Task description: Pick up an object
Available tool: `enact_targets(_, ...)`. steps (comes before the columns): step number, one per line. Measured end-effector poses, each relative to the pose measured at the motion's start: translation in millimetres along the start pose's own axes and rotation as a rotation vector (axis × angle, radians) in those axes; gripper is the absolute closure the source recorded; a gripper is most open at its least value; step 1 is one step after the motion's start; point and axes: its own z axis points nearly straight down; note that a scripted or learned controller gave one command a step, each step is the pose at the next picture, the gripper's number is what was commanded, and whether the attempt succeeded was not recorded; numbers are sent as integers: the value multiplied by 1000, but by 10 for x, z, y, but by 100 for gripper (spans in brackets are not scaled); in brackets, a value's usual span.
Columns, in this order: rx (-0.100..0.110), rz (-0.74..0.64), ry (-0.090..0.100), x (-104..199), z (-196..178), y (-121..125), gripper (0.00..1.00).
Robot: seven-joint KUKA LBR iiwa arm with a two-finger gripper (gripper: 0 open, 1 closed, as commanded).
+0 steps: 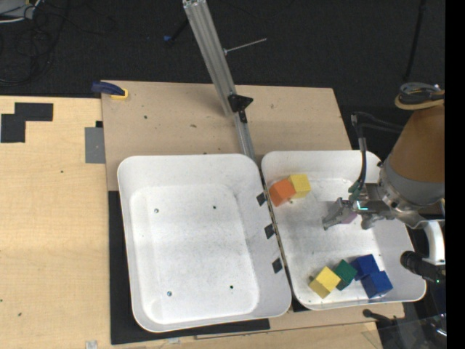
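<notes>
Several small blocks lie in the right bin (320, 173). An orange block (282, 191) and a yellow block (299, 185) touch each other near the bin's far left corner. Along the near edge sit another yellow block (325, 281), a green block (345, 273) and two blue blocks (372, 275), all close together. My gripper (350, 220) hangs over the middle right of this bin, between the two groups. It is open, with nothing between its fingers (333, 219).
The left bin (138, 177) lies beside the right one, joined by black clips. A slanted aluminium bar (214, 57) rises behind the bins. The arm's orange band (425, 144) stands at the right edge.
</notes>
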Motion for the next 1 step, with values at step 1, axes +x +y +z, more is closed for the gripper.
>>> enact_targets(1, -5, 5, -1, -15, -21, 7, 0)
